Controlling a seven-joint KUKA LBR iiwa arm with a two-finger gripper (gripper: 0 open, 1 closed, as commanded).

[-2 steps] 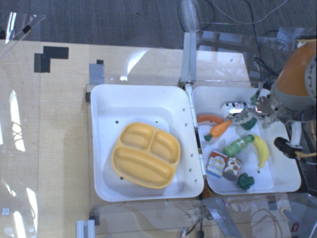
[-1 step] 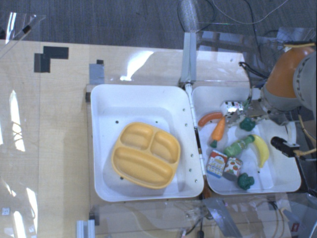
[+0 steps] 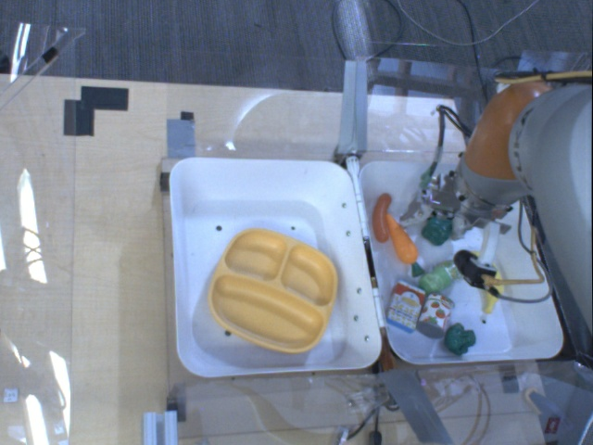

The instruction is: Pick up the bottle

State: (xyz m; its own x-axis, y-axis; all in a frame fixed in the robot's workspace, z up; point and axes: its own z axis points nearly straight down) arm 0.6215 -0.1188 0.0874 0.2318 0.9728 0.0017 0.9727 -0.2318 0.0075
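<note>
Two shallow white bins sit side by side; the gripper (image 3: 443, 213) hangs low in the right white plastic bin (image 3: 533, 341), and whether it is spread or closed cannot be told. Directly under it lies a dark green broccoli-like toy (image 3: 435, 231). The small green plastic bottle (image 3: 439, 275) lies on its side just below the gripper, apart from it. Left of the gripper lie a red sausage toy (image 3: 381, 217) and an orange carrot toy (image 3: 402, 243); the yellow divided plate (image 3: 271, 290) is far left in the left white bin (image 3: 190, 248)
</note>
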